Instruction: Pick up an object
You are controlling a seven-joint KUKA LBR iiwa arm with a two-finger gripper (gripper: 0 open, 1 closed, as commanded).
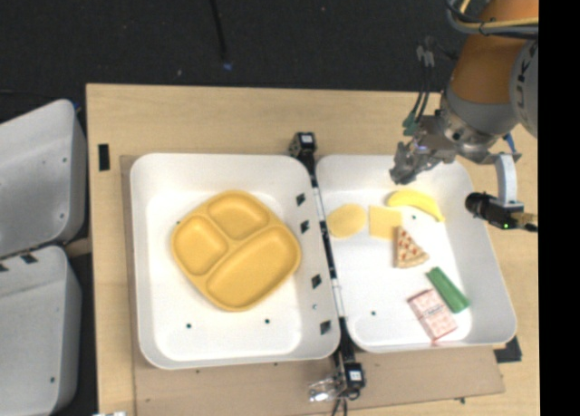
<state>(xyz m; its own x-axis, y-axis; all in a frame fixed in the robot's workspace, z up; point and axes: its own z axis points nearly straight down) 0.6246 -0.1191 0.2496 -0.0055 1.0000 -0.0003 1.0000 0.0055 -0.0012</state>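
The right bin (362,314) holds a yellow banana (416,202), a pale round disc (346,220), a yellow cheese square (384,221), a pizza slice (408,247), a green block (448,288) and a pink packet (432,314). My gripper (405,168) hangs over the bin's far edge, just above and left of the banana, with nothing visibly held. The grey arm with its orange band (489,43) reaches in from the upper right.
A yellow three-compartment plate (236,248) lies in the left bin (163,314). A central divider with black clips (319,242) separates the bins. White chair-like shapes (36,224) stand at the far left beyond the bench.
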